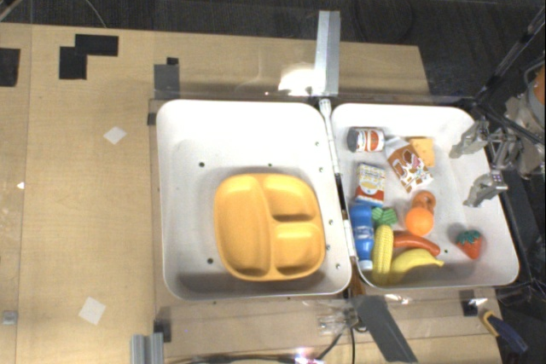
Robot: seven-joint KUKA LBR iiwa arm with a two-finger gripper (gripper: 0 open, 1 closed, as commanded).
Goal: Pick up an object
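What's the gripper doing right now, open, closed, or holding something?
Gripper: open, holding nothing, over the right bin's right edge.

The arm enters from the right edge of the camera view, with a small patch of its orange band visible at the frame border. The gripper is extended leftward from the wrist. Its two metal fingers are spread well apart, one toward the far side and one toward the near side, with open space between them. Nothing sits between the fingers.
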